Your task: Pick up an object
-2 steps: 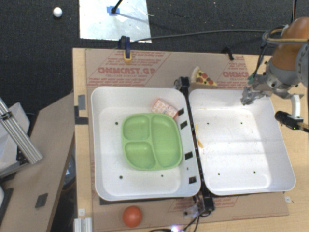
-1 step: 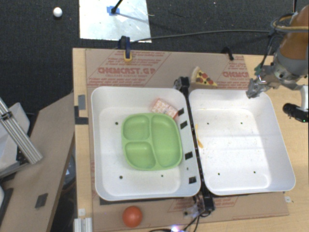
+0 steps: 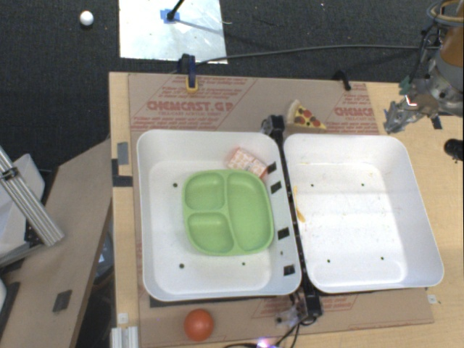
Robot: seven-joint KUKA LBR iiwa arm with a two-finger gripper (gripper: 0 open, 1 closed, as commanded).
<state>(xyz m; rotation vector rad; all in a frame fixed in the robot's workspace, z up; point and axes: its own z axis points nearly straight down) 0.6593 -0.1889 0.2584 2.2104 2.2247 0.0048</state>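
**End effector parked at 2 o'clock, off both bins**

End effector (image 3: pixel 397 119) at 2 o'clock of view, over the tabletop (image 3: pixel 435 165) just past the right bin's far right corner. Nothing seen between fingers. Finger spread: cannot tell, too small and cluttered. Grey wrist above it, toward 1–2 o'clock edge.

Left bin (image 3: pixel 156 216) holding:
- green divided plate (image 3: pixel 227 212), three compartments, flat, roughly centre of bin, slightly toward 3 o'clock.
- pink patterned block (image 3: pixel 246 161) at plate's 12 o'clock, touching or slightly overlapping plate's far rim, near bin's 1 o'clock corner.

Right bin (image 3: pixel 362 216): bare white floor with a few dark dots, small yellowish marks along its 9 o'clock wall.

Outside bins:
- toy pizza slice (image 3: pixel 306 117) on tabletop at 12 o'clock of the seam between bins, just beyond the rims.
- orange-red ball (image 3: pixel 199 324) on tabletop at 6 o'clock of left bin, just beside near rim.
- white ball (image 3: pixel 87 18) on dark floor at 11 o'clock, well apart from everything.
- shiny sheet (image 3: pixel 181 27) on floor at 12 o'clock, with blue marker on it.

End effector well apart from plate, block and both balls; nearest item is pizza slice, at its 9 o'clock.
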